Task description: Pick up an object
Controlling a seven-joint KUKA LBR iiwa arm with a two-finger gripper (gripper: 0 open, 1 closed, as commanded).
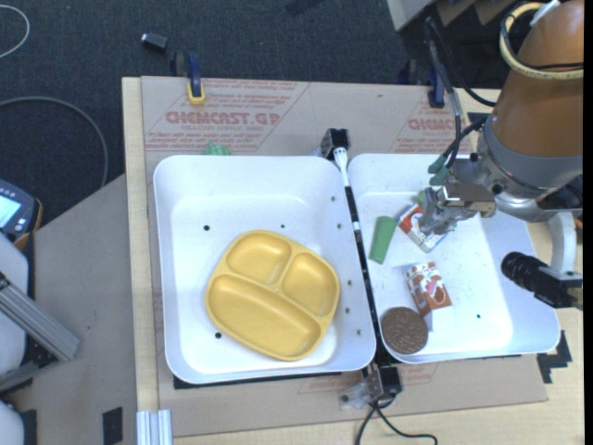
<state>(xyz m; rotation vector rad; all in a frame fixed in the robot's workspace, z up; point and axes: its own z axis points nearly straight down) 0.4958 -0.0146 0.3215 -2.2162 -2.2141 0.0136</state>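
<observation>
In the camera view, the claw point(434, 219) is seen low in the right white bin point(482, 318), directly over a small red-and-white packet point(416, 224). Whether that packet is gripped cannot be told.

From the claw, a green flat block point(381, 239), long axis roughly 12 to 6, lies at 8 o'clock; one red-and-white printed carton point(427, 286) at 6; one brown round disc point(405, 330) beyond. One yellow divided plastic tray point(273, 292) is counted in the left white bin point(185, 202).

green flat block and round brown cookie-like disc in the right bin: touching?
Apart. The camera view shows the green flat block near the divider, and bare white bin floor plainly separates it from the round brown disc at the front edge.
</observation>
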